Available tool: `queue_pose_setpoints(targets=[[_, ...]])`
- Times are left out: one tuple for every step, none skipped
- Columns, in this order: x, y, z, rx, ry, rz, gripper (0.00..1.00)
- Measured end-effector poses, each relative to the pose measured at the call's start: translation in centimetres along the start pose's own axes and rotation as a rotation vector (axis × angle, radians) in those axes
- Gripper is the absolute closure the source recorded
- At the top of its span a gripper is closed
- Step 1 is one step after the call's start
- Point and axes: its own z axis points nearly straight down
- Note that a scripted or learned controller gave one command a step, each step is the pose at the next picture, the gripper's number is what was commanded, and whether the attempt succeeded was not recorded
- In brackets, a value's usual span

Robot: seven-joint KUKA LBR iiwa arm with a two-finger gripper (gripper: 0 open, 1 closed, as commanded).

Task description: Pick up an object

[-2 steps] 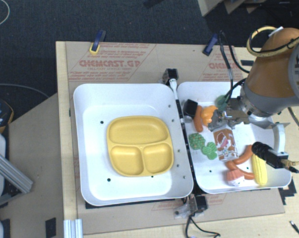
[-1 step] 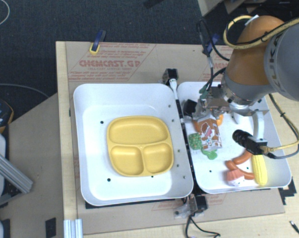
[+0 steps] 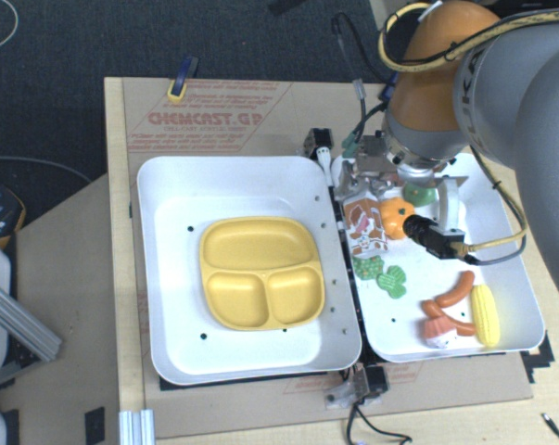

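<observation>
While the arm (image 3: 501,72) hangs low over the rear of the right bin (image 3: 515,248), the step in hand appears to be the descent onto a target — nothing can be confirmed as held. The jaws (image 3: 383,185) sit just above the far-left corner of that bin, close to the wall shared with the left bin (image 3: 158,248). Their opening cannot be told from this view; the wrist body covers them from above.

Directly beneath or just beside the jaws lie two candidates. The brown packet (image 3: 362,228) lies flat against the bin's left wall, its long axis running front to back, the far end tucked under the wrist. The orange ball (image 3: 391,221) rests touching its right edge; being round, it has no preferred axis. Which of the two is the target cannot be determined.

Further toward the front lie the green pieces (image 3: 381,274), then the sausage (image 3: 449,291) with its long axis on a diagonal, and the yellow corn (image 3: 485,313), whose long axis runs roughly front to back. The yellow divided tray (image 3: 260,273) sits in the middle of the left bin, well apart from the work.

Next move, as judged: close across the packet's short width — then lift straight up, clear of the bin wall. The crowding of packet and ball makes a glancing or double contact likely.
</observation>
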Motion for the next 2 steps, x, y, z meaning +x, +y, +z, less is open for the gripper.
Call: queue_pose_setpoints(targets=[[2.6,3.8,-2.0,-0.002,0.000,0.001,1.00],[3.9,4.4,-2.7,0.001,-0.001,0.003,1.00]])
